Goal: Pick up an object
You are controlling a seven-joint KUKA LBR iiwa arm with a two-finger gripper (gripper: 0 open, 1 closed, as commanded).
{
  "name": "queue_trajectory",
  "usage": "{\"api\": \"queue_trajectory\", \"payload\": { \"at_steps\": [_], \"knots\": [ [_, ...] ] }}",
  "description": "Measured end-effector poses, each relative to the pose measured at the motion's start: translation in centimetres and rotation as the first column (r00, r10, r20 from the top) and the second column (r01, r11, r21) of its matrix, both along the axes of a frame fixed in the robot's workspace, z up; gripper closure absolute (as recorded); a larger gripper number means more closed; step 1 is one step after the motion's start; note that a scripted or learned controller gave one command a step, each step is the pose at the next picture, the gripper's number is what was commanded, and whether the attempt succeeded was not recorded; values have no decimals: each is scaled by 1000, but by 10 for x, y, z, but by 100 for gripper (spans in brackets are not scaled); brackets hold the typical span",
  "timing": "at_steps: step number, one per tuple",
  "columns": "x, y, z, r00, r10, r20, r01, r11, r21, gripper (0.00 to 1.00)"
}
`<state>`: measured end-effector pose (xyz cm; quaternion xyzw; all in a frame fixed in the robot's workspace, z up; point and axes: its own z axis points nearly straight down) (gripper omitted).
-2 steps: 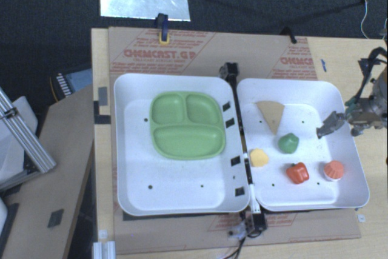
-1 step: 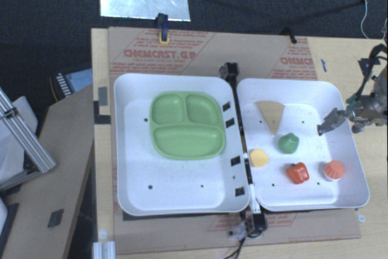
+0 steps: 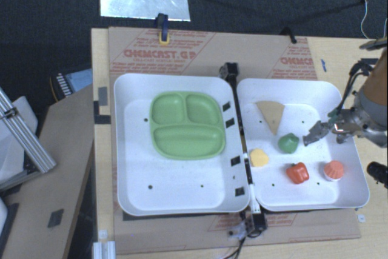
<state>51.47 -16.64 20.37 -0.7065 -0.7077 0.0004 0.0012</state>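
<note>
The right bin (image 3: 315, 93) holds several small objects. A tan wedge (image 3: 271, 113) lies at its back left, and a green lump (image 3: 288, 143) sits in the middle. A yellow piece (image 3: 259, 158) rests by the left wall. A red pepper-like toy (image 3: 297, 173) and an orange-and-white piece (image 3: 333, 170) lie toward the front. My gripper (image 3: 327, 132) hovers over the bin's right side, just right of the green lump and above the orange-and-white piece. It is open with nothing between its fingers.
The left bin (image 3: 133, 185) holds a green divided plate (image 3: 187, 125). A black hinge strip (image 3: 239, 142) runs between the bins. Both stand on a cardboard sheet (image 3: 254, 51), with a metal frame (image 3: 21, 136) off the bench's left side.
</note>
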Motion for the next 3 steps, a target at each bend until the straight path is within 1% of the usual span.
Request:
{"api": "queue_trajectory", "payload": {
  "at_steps": [1, 2, 3],
  "knots": [
    [2, 8, -46, 1000, 0, 0, 0, 1000, 0, 0],
    [3, 18, -105, 1000, 0, -1, 0, 1000, 0, 0],
    [4, 16, -91, 1000, -1, 3, 1, 1000, -2, 100]
  ]
}}
